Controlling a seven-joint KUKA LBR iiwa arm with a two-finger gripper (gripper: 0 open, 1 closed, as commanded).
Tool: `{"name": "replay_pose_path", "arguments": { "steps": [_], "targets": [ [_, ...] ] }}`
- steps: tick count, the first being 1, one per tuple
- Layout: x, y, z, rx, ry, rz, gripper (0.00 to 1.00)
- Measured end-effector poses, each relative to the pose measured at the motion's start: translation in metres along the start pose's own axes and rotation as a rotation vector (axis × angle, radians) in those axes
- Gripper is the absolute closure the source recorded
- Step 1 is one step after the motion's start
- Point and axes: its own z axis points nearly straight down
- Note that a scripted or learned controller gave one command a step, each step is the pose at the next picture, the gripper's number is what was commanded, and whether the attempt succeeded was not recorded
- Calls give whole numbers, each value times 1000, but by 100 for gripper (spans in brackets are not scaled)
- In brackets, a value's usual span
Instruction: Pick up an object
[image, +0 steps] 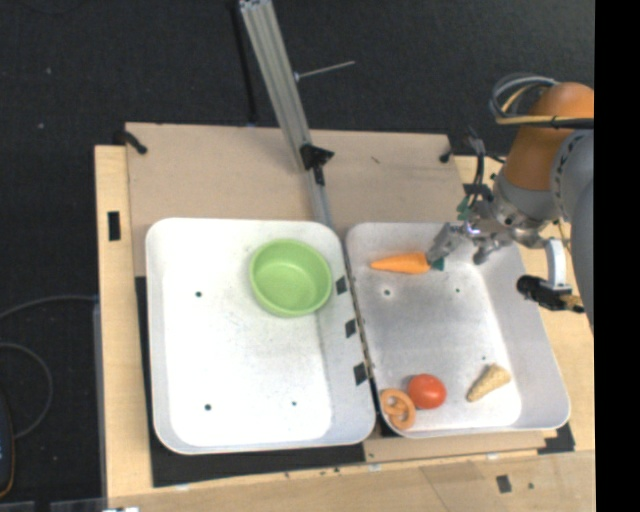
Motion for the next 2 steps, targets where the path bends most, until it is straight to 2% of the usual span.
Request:
{"name": "replay_pose_path", "arguments": {
  "steps": [1, 2],
  "targets": [
    [-2, 4, 23, -16, -3, -1, 0],
    [-3, 6, 9, -22, -7, -4, 100]
  ]
}}
